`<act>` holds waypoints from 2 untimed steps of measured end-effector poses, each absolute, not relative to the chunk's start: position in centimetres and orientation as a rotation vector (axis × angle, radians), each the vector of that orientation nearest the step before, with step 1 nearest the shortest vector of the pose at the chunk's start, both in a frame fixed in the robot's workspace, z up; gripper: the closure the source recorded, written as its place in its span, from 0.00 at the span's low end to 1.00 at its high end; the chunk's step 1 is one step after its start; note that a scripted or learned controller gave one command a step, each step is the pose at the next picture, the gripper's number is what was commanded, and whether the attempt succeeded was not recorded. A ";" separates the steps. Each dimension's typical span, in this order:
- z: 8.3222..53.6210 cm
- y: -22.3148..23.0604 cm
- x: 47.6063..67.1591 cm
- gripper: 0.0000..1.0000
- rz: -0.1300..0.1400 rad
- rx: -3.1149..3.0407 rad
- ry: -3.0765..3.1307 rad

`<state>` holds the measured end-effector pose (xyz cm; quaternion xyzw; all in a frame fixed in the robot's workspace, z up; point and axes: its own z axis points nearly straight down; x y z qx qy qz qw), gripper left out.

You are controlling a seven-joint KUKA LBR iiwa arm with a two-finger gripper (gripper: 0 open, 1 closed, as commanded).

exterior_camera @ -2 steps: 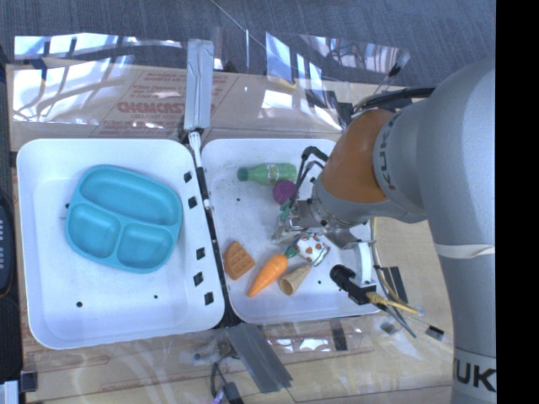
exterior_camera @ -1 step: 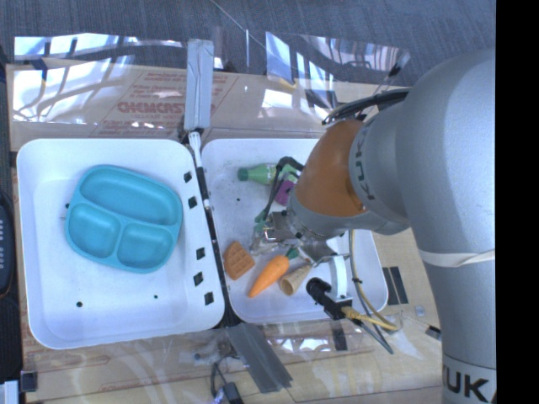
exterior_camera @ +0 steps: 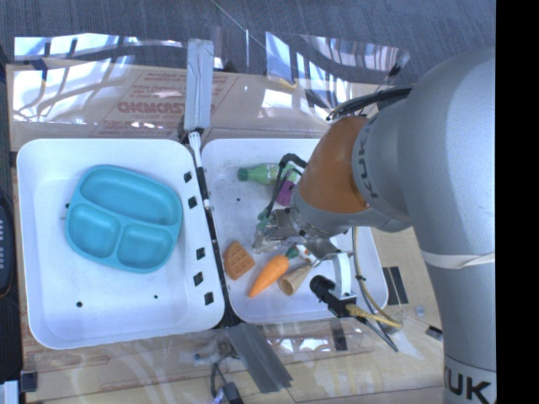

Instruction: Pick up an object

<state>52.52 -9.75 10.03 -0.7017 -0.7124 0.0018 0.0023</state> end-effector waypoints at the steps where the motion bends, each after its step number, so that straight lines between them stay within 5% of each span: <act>1: 19.5 -7.1 57.9 1.00 -0.006 -2.213 -2.234; 2: 19.1 -7.1 57.7 0.00 0.002 -2.211 -2.229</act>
